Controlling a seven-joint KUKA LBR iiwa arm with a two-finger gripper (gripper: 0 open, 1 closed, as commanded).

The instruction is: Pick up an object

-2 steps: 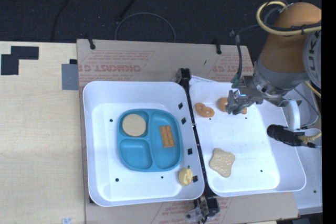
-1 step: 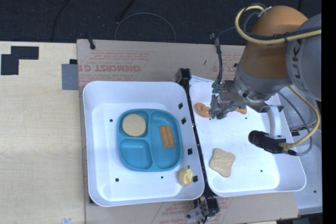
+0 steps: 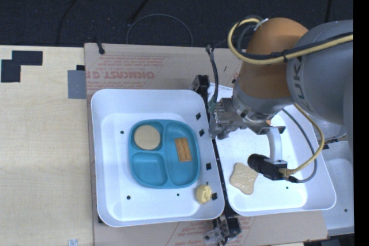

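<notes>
A flat beige irregular slab (image 3: 244, 178) is seen lying in the right white bin (image 3: 311, 196), long axis indeterminate. The gripper (image 3: 222, 124) state cannot be told.

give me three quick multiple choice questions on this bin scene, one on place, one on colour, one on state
1. Where does the blue divided tray lie?
A. left bin
B. right bin
C. bare bench

2. What colour is the small lump by the left bin's near right corner?
A. red
B. yellow
C. green

3. How does the tan flat piece in the right bin lie?
A. inside the tray
B. on the bin floor
C. on the bin's rim

Answers: 1 A, the tray sits in the left bin; 2 B, it looks pale yellow; 3 B, it lies flat on white floor.
</notes>
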